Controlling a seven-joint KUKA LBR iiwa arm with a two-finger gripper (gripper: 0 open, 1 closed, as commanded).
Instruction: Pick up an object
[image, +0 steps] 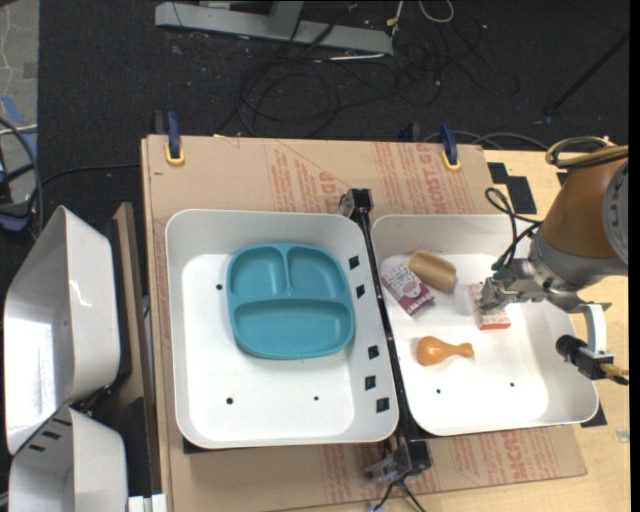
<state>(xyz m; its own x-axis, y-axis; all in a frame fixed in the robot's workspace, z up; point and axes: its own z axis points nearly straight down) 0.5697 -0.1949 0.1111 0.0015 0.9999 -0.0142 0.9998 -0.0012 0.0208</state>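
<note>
At centre right of the frame the gripper (492, 298) sits low over a small red-and-white packet (492, 319) in the right bin (570, 405) — whether it is open or closed I cannot tell. Left of it lie a tan block (432, 268), a pink pouch (407, 285) and an orange drumstick toy (443, 350). The flat packet could slip away — little edge to pinch.

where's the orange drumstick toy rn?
In the right bin, lying on its floor left of centre. The orange drumstick toy sits below the tan block and pink packet, left of and below the gripper.
</note>
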